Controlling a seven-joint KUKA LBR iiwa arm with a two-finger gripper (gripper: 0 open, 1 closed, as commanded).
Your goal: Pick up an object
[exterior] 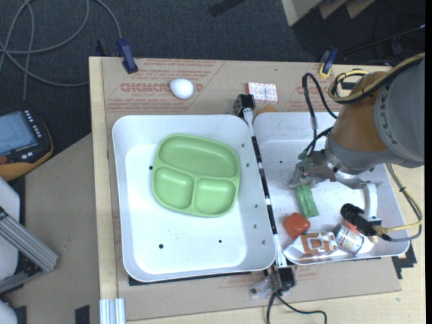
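In the right bin [283,130] lie a small green ridged piece [307,200], a red-orange block [295,223] and a crumpled white wrapper with orange print [322,244]. A small can-like object [351,237] rests by the wrapper. My gripper [305,175] hangs low over the right bin, its tip right at the upper end of the green piece. The arm's grey body and orange band [358,123] hide much of the bin's right part.
The left bin [135,235] holds a green three-compartment plate [196,174]. Behind the bins on the bench sit a white egg-like ball [181,88] and a small white-and-pink box [262,91]. Black cables [310,106] run along the arm.
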